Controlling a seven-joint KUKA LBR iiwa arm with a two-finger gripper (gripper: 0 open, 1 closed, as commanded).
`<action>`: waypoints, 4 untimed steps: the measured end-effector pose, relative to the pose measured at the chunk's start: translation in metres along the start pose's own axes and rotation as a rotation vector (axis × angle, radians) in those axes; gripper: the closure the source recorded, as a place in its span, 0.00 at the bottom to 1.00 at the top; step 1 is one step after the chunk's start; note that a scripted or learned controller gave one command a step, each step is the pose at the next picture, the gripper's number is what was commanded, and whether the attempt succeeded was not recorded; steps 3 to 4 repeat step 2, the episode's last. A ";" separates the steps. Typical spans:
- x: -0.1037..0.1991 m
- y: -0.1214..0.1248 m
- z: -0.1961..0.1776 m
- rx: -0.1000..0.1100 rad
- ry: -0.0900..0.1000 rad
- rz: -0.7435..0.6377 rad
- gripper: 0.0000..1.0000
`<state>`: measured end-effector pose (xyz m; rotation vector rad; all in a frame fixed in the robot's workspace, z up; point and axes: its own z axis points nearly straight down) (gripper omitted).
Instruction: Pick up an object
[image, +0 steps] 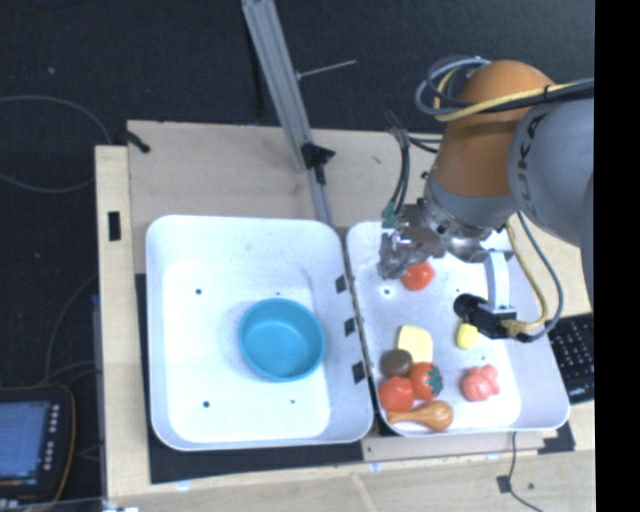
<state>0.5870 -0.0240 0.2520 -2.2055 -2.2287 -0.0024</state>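
My gripper hangs low over the far left part of the right bin. A small red round object lies directly at its tip, touching or nearly touching it; I cannot tell whether it is gripped. Closer to the front of this bin lie a yellow block, a brown round piece, a red tomato-like piece, an orange-red piece, an orange gourd, a pink object and a small yellow piece.
A blue bowl sits in the middle of the left bin. A slanted metal post rises behind the bins. The arm's cables and a black fitting hang over the right bin's right side.
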 end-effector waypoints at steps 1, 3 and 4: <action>0.048 -0.006 0.012 0.001 -0.004 0.002 1.00; 0.103 -0.010 0.002 -0.001 -0.001 -0.001 1.00; 0.103 -0.010 0.002 -0.001 -0.001 -0.001 1.00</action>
